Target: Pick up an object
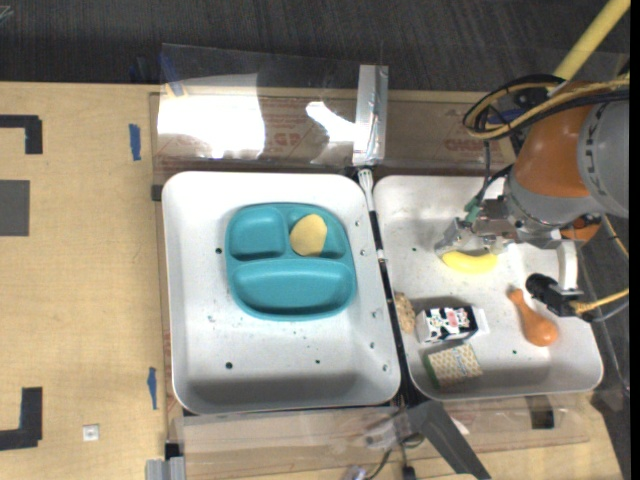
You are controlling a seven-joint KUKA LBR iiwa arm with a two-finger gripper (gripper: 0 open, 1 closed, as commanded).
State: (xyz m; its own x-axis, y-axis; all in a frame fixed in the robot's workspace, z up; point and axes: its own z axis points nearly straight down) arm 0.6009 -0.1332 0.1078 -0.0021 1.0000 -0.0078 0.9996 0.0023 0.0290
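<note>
Camera view, from above at a slant. Arm (575, 153) enters from the right, grey with orange band, bent over the right bin (560, 373). Gripper (478, 230) sits low in the far half of that bin, pointing down and toward the left. Whether its fingers stand wide or narrow cannot be told; the wrist body hides them from this angle.

Nearest object: a yellow banana (470, 261), lying on the bin floor just below the gripper in the frame, close to touching or right under the fingertips; contact cannot be confirmed. Its long axis runs roughly left-right across the view, slightly curved, one end toward the bin divider and the other toward the arm's base side. Nothing is visibly between the fingers, so no grasp to record.

Other items, relative to the gripper: an orange pear-shaped toy (533, 320) nearer the camera and to the right, long axis tilted; a small black-and-white carton (450, 322) nearer the camera, well apart; a patterned card or packet (455, 365) beyond that, near the bin's front wall.

Left bin (200, 368), well to the left of the gripper: a teal divided plate (290, 288) with a yellow round fruit (308, 234), perhaps a lemon, in its upper right compartment.

Judgement: the banana is the likely target. A grasp would want the fingers closing across its short axis, so straddling it front to back in this view.
</note>
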